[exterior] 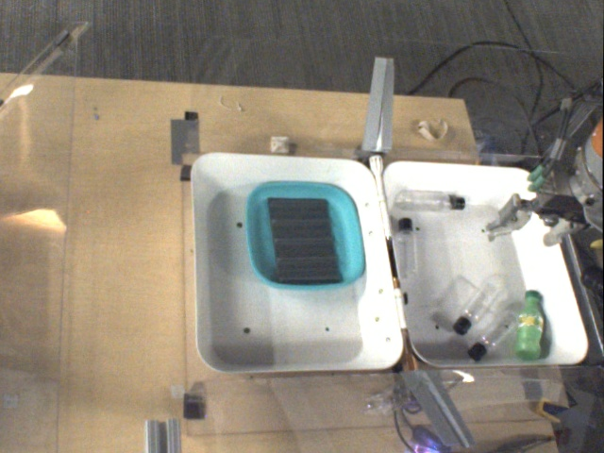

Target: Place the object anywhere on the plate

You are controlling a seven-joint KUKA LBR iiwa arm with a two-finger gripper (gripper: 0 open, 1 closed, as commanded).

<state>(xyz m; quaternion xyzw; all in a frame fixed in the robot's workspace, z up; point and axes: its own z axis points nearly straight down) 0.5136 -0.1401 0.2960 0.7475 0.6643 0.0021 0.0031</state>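
**Risk: clear bottles easy to miss**

You have the bench, then the left bin with the teal plate unloaded. The right bin holds clear bottles and a green bottle. The end effector hovers above, prongs apart, gripping nothing. Transparent walls may defeat the grasp

A wooden bench carries two white bins, left and right, side by side.
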